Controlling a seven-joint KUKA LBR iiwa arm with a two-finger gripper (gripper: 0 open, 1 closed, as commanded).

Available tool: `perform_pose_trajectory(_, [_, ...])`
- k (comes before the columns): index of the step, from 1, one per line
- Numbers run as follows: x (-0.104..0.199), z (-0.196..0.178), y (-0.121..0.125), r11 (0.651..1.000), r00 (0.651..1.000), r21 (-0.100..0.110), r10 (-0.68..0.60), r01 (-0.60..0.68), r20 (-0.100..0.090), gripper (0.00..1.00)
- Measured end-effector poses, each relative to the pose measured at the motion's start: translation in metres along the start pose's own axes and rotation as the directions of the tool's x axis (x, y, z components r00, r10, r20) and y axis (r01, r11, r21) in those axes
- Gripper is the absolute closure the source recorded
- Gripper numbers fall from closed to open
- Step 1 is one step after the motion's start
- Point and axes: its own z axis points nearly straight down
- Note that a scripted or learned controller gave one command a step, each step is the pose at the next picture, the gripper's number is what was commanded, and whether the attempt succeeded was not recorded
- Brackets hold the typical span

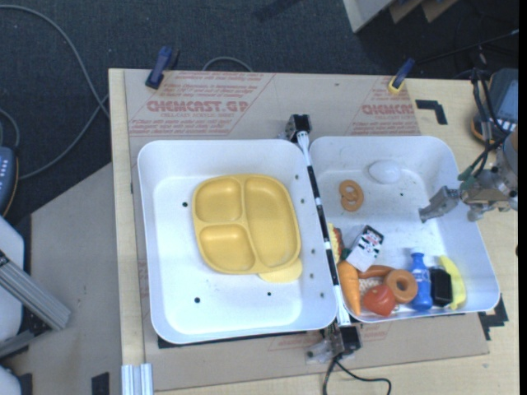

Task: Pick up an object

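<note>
- White plastic: two shallow bins sit side by side on the bench (247, 105), whose top is brown board printed with red lettering.
- The left bin (165, 179) holds a yellow divided plate (245, 222) with three compartments, lying flat near the bin's centre. A pale yellow piece (280, 273) pokes out from under the plate at its 5 o'clock edge.
- The right bin (428, 151) holds the loose objects. A small orange pretzel-shaped ring (351, 194) lies toward 11 o'clock in that bin; a white rounded object (384, 171) lies at 12 o'clock, just beside the far wall.
- At 6 o'clock in the right bin a cluster is packed together: a white card with black marks (366, 248), an orange carrot-like piece (349, 285), a red round object (380, 300), a brown ring (402, 285), a blue bottle (419, 281), a black block (440, 286) and a yellow piece (454, 280) at the bin's 4 o'clock corner. Several of these touch one another.
- The gripper (434, 206) reaches in from 3 o'clock, over the right bin's right side, above bare bin floor and apart from every object. Nothing is seen between the fingers; whether they stand apart or together, I cannot tell.
- A blue clamp (159, 66) and a blue-and-yellow clamp (401, 75) sit at the bench's far edge.
</note>
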Motion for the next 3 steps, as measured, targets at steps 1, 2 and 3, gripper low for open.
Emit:
perform_pose_trajectory(1, [0.069, 0.042, -0.008, 1.000, 1.000, 0.001, -0.001, 0.001, -0.001, 0.00])
perform_pose_trajectory(2, [0.094, 0.105, 0.011, 1.000, 1.000, 0.001, 0.000, 0.000, 0.000, 0.00])
perform_pose_trajectory(3, [0.089, 0.130, -0.033, 1.000, 1.000, -0.009, 0.000, 0.000, 0.000, 0.00])
